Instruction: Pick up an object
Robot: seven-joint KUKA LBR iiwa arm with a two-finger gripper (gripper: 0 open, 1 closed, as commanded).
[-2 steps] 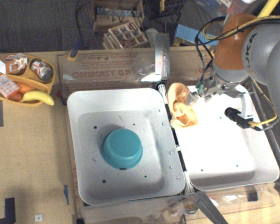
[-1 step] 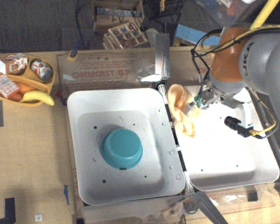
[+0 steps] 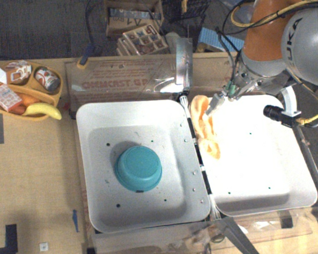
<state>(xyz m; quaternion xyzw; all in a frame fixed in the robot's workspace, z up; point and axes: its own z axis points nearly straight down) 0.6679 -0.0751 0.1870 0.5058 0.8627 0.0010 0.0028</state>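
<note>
A teal bowl (image 3: pixel 139 168) lies upside down in the middle of the left white bin (image 3: pixel 94 127). A soft orange and pale yellow object (image 3: pixel 206 127) lies against the left wall of the right white bin (image 3: pixel 290 169), close to the divider. My gripper (image 3: pixel 220 98) hangs at the back left of the right bin, its tip right at the upper right edge of the orange object. From this slant I cannot make out whether anything is held.
The grey arm with its orange band (image 3: pixel 268 20) comes in over the right bin's back right corner. A black cable fitting (image 3: pixel 276 113) sticks out near that bin's right side. A yellow tray of toy food (image 3: pixel 22 92) sits on the bench at far left.
</note>
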